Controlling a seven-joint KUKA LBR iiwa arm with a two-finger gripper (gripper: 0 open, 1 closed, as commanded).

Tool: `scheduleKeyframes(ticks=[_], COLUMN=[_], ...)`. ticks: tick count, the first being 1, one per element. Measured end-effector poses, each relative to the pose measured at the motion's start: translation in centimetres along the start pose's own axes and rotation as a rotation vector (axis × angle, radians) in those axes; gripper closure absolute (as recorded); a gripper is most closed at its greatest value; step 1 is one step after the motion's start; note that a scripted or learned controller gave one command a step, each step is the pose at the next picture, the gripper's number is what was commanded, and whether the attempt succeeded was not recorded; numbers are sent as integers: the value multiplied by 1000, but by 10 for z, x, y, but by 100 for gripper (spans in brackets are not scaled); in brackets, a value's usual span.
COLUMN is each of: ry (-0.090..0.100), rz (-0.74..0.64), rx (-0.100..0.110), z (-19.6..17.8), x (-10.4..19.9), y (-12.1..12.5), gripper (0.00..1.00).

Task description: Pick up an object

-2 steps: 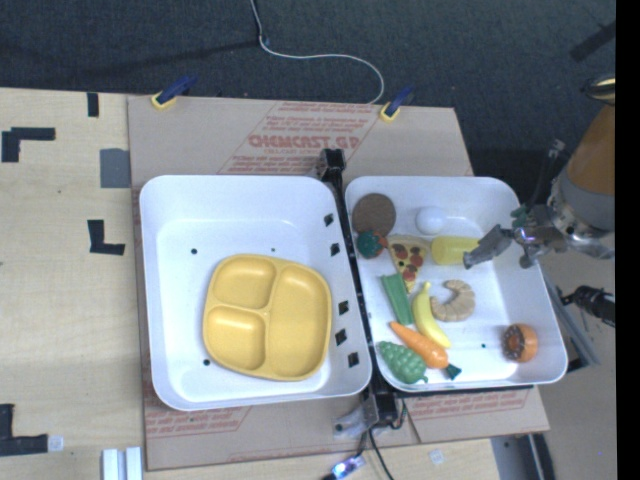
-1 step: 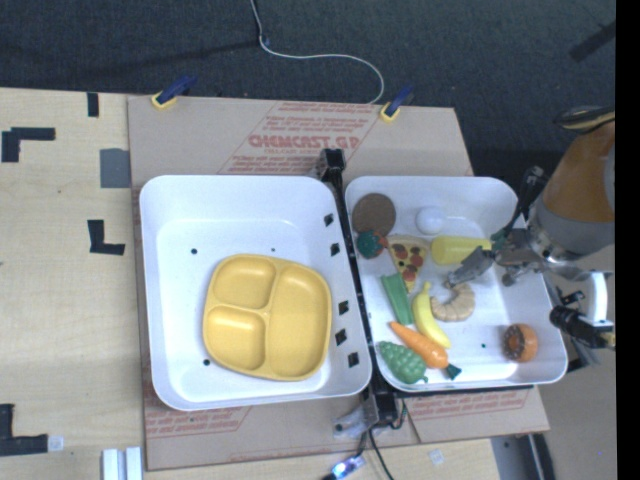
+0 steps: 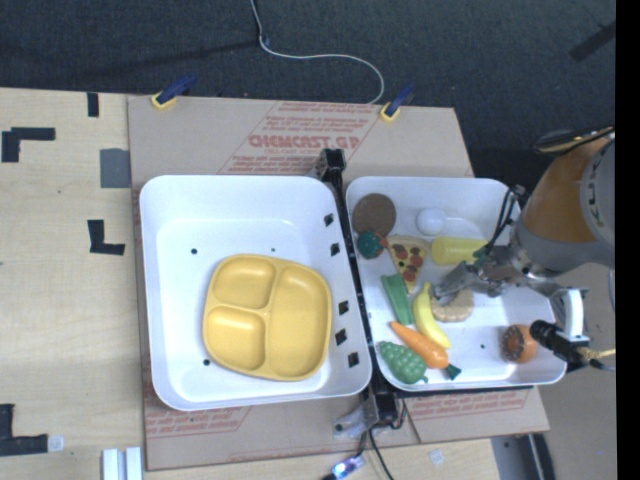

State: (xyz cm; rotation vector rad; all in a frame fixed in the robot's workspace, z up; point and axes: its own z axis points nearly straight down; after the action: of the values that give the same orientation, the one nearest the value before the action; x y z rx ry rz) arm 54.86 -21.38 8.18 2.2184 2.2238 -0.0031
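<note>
Left bin (image 3: 165, 268): one yellow divided tray (image 3: 268, 315), no loose items.

Right bin (image 3: 455, 185): one brown disc (image 3: 375, 211), one pizza slice (image 3: 405, 256), one green pod (image 3: 397, 296), one banana (image 3: 429, 317), one carrot (image 3: 421, 342), one white ball (image 3: 430, 220), one yellow piece (image 3: 456, 250), one tan round (image 3: 455, 308), one brown-orange lump (image 3: 516, 342).

Gripper (image 3: 462, 280) low over tan round, by banana; fingers' state cannot be told, no object seen between them.

Step judged: reach/descent, grasp unconfirmed. Next: settle on one item, close, lift clear.

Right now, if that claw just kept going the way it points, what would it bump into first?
Probably the pale round food piece right under the gripper, with the banana just beyond; height is hard to judge from above.
</note>
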Motion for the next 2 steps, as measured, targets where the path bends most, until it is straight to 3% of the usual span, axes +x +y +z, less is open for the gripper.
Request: scheduleKeyframes(ticks=[1, 2], ry=[-1, 1], rz=[0, 1], rx=[-2, -3], z=[-14, -60], x=[0, 1], y=[1, 10], gripper=[100, 100])
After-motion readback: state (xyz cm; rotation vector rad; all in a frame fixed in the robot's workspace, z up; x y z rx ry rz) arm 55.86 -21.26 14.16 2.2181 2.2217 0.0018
